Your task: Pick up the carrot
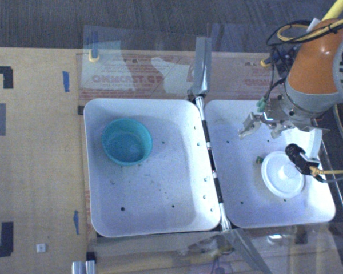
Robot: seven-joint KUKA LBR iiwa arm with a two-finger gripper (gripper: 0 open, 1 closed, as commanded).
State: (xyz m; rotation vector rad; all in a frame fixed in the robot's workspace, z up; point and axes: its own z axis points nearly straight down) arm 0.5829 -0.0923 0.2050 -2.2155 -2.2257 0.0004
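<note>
The pincer (260, 129) is hanging released at the upper right of the frame. Its two prongs are splaying apart over bare bin floor with nothing sitting between them, so I'm reading this as a search or approach pose, not a grab.

Going big to small from there: the arm (311, 67) is reaching in from the upper right corner and is covering a good chunk of the right bin (240, 201), which is probably why I'm struggling here. The left bin (160, 193) is taking up the middle of the frame and is carrying a teal bowl (127, 141) in its upper left part, sitting upright and well apart from the pincer. In the right bin a white round dish (281, 178) is lying at the lower right, just below the wrist.

As for the carrot, honestly I'm not able to tell where it is. My guess is it's hiding under the arm or down inside the bowl, but that's only a guess. A few dark specks are dotting both bin floors, too small to call.
</note>
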